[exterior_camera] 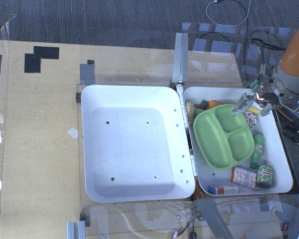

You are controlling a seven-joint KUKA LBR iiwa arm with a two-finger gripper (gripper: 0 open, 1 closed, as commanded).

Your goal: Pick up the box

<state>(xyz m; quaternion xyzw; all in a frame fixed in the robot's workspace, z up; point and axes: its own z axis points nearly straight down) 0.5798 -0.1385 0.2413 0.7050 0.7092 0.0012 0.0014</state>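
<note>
Two shallow white bins side by side on the pale wooden worktop (40,148). Left bin (132,143) showing bare white floor. Right bin (281,156) crowded: a green divided tray (223,136) tilted across its middle, the red printed box (244,177) flat near the front edge just beside a dark green can (264,176), a small white and blue carton (223,189) along the front wall, a green bottle (258,151) against the tray's right side, an orange item (212,104) at the far left corner. End effector (246,102) low over the tray's far right rim, well apart from the box; finger state impossible to tell. Grey arm (289,91) with orange band reaching in from the right.
</note>
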